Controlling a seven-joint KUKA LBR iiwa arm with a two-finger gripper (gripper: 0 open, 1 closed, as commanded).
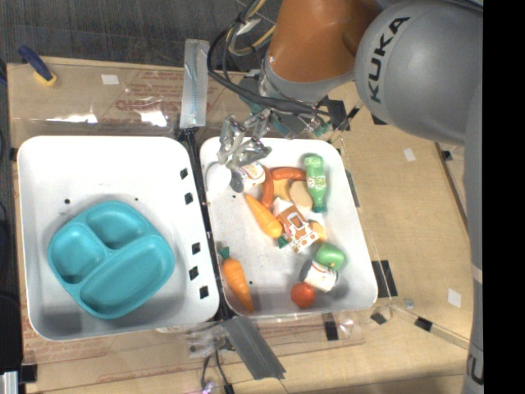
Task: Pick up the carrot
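A carrot with a green top lies in the right bin, against its near-left wall. A second orange, carrot-shaped piece lies slanted near the middle of that bin, beside a pile of toy food. My gripper hangs over the bin's far-left corner, well above and behind both orange pieces. It touches neither of them. The grey arm with its orange band reaches in from the upper right.
The right bin also holds a green bottle, a red sausage, a printed carton, a green-and-white piece and a red tomato. A teal divided plate sits in the left bin.
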